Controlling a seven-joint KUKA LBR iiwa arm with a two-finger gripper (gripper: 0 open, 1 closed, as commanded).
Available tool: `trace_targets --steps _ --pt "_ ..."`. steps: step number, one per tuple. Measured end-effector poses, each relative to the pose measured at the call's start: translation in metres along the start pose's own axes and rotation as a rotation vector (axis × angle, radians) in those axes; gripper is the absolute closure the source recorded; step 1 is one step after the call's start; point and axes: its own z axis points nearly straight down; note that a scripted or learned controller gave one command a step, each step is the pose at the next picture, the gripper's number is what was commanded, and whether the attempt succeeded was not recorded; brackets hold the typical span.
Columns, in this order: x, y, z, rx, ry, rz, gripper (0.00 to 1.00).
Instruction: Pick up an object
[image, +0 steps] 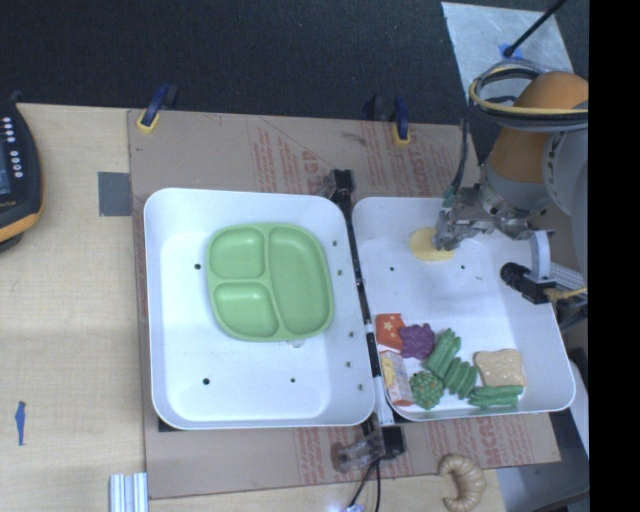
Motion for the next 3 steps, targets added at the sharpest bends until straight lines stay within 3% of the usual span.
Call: trace_targets --steps 1,2,3 --pt "-0.011 -0.028 -0.005 0.007 0.003 0.004 1.00" --pt "0.070 -0.001 -0.119 -0.010 0.005 -0.004 1.00" --pt "0.065 -0.005 -0.111 0.003 0.004 0.003 0.00"
